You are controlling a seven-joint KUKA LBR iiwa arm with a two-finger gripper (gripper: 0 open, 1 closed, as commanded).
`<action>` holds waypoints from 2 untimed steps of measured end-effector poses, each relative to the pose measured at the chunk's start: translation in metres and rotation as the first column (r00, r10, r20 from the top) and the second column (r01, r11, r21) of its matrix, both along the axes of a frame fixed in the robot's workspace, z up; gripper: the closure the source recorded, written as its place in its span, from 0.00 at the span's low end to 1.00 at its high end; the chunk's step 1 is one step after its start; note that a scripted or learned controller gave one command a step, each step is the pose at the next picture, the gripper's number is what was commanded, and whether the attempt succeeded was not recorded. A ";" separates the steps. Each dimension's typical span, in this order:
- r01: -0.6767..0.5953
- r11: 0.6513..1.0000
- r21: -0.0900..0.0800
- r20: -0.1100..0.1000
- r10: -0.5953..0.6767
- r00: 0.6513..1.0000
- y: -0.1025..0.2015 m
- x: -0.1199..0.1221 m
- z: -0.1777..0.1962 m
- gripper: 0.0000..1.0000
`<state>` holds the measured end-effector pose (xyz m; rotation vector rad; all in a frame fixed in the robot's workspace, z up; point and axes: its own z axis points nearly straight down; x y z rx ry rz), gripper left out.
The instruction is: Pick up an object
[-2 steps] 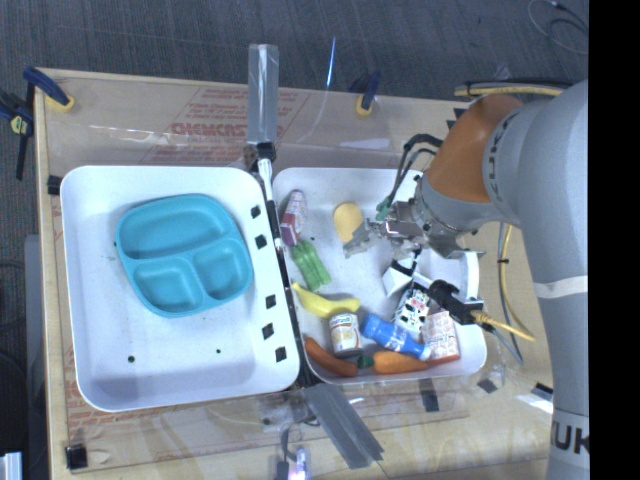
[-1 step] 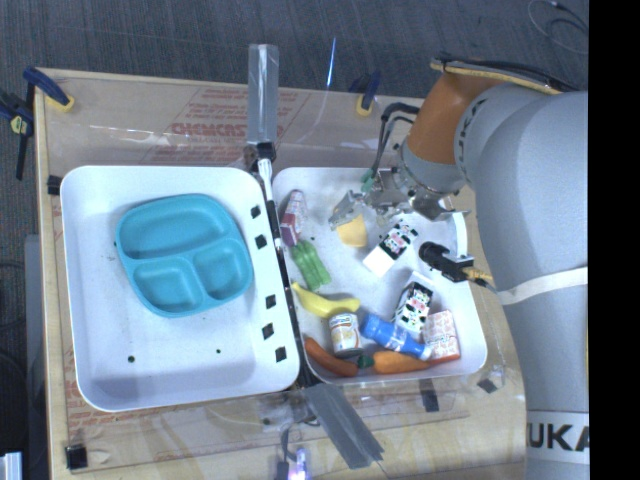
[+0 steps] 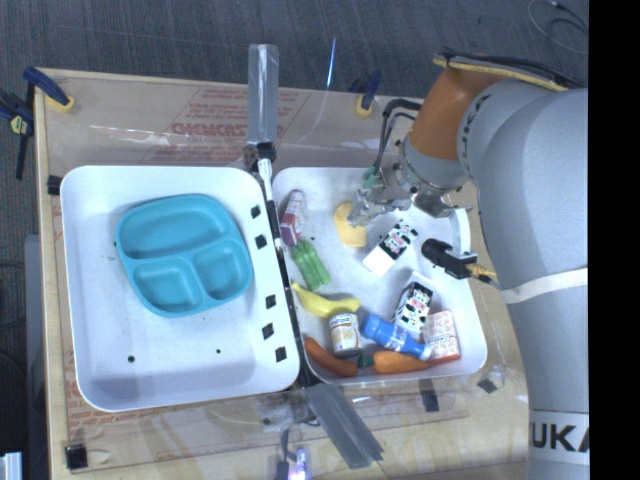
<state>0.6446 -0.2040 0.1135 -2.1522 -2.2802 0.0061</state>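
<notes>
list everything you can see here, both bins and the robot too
left bin: 1, white, left on the bench
right bin: 1, white, right on the bench
divided plate: 1, light blue, in the left bin
small bottle: 1, red and white, right bin by the divider
green item: 1, green, below the small bottle
yellow piece: 1, yellow, far part of the right bin
patterned box: 1, white and black, right bin middle
banana: 1, yellow, right bin
jar: 1, pale, beside the banana
blue bottle: 1, blue, near side
carton: 1, black and white, near side
packet: 1, red and white, near right corner
carrot: 1, orange, near edge
gripper: 1, over the yellow piece
arm: 1, grey with an orange band, from the right
</notes>
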 end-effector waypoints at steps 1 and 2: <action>0.060 0.998 0.000 0.001 -0.060 0.998 -0.006 -0.057 -0.024 1.00; 0.060 0.998 0.001 0.001 -0.060 0.998 -0.006 -0.057 -0.024 0.00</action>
